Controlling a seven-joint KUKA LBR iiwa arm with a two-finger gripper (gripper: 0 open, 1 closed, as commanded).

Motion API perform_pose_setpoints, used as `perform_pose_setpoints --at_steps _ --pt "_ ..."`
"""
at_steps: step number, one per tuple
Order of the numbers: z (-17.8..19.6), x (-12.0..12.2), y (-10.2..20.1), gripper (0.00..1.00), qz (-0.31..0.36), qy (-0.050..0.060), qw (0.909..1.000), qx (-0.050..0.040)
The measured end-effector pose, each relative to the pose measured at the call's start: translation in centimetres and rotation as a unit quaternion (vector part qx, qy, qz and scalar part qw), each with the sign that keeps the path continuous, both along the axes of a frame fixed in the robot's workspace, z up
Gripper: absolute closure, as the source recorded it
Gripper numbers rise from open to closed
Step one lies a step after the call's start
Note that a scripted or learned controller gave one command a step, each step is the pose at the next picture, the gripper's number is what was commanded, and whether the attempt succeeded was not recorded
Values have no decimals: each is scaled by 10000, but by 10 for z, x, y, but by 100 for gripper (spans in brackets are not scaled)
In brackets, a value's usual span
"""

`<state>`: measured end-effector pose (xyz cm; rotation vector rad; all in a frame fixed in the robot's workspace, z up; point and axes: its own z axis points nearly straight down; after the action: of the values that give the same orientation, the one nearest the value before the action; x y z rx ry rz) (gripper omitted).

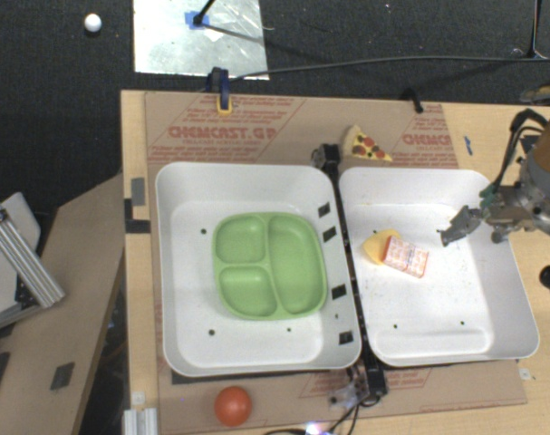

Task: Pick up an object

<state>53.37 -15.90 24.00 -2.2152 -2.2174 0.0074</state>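
Note:
In the right bin [438,338] lie a yellow wedge [375,246] and a pink-and-white packet [407,259], touching each other near the bin's left-middle. My gripper [471,236] hangs over the bin's right part, a little to the right of the packet and apart from it. It is open, one grey finger [456,225] slanting down to the left, and nothing sits between the fingers. The left bin [184,243] holds a green divided plate [268,264].
A toy pizza slice [366,145] lies on the board behind the bins. A red ball [232,405] rests on the bench in front of the left bin. A blue-and-yellow clamp [220,90] grips the board's back edge. Black clips line the seam between the bins.

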Motion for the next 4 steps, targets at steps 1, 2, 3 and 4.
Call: perform_pose_setpoints --at_steps 1,2,3,4 --pt "5 2 0 0 13 -50 10000 -10" --pt "-52 -2 -7 0 -3 -31 10000 -7" --pt "-95 -1 -3 0 2 -35 10000 -6" --pt "-138 -7 -1 0 1 -30 10000 -4"
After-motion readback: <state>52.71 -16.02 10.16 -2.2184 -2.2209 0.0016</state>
